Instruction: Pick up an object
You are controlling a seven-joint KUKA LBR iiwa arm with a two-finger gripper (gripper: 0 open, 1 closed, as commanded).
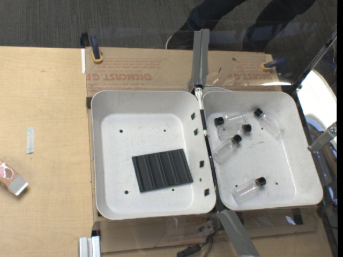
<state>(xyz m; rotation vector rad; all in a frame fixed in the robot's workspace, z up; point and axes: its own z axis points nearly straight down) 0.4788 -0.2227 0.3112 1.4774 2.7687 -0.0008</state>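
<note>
Candidates are lying in both bins on the surface (pixel 48 90).

- Left bin (pixel 97 143): a dark ribbed pad (pixel 162 170) is lying flat near the middle.
- Right bin (pixel 308 170): clear vials with black caps. A cluster of vials (pixel 236 130) is crowding the upper left, and a lone vial (pixel 249 187) is resting apart near the front.

Gripper state: cannot tell.

Risks, as I am judging them:
- The vials are round, smooth and lying on their sides, so a closing grip is likely squeezing one out or rolling it away.
- In the cluster, neighbours are blocking a clean descent.
- The pad is sitting flush, offering no edge.

The lone vial is looking safest.
</note>
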